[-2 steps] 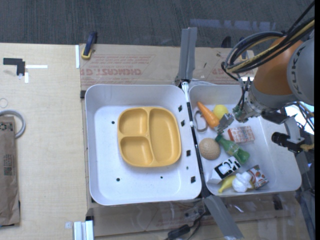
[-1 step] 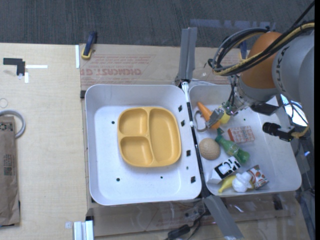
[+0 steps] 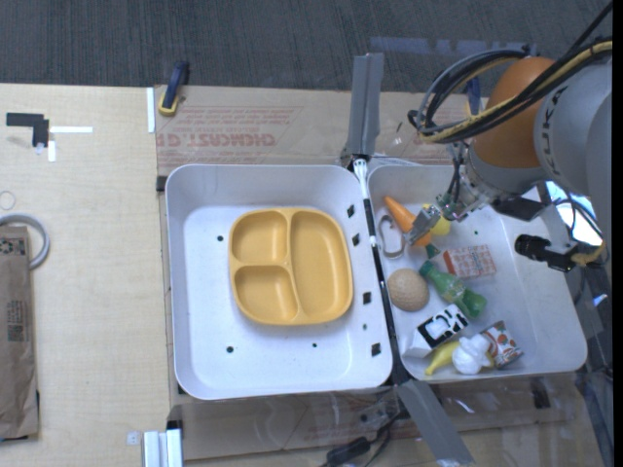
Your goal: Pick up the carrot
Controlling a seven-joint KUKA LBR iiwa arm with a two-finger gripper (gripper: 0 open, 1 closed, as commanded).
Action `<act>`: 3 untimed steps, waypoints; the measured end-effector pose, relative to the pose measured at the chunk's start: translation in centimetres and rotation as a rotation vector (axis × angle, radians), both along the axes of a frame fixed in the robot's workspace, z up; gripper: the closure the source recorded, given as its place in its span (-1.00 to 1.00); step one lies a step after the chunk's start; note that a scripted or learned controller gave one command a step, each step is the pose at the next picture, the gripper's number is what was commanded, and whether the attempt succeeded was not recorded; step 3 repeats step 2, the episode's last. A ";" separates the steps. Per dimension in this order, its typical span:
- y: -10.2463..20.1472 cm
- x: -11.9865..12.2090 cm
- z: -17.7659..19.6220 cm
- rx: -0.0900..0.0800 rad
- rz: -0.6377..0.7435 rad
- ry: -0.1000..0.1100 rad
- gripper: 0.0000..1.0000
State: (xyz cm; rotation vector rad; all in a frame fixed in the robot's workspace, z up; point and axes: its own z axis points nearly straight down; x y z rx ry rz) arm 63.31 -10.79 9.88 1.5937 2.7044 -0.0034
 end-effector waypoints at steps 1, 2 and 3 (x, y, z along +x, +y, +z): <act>2.6 0.4 9.1 0.001 -0.290 0.002 1.00; 2.6 0.4 9.0 0.001 -0.290 0.002 -1.00; 2.6 0.4 9.0 0.001 -0.290 0.002 -1.00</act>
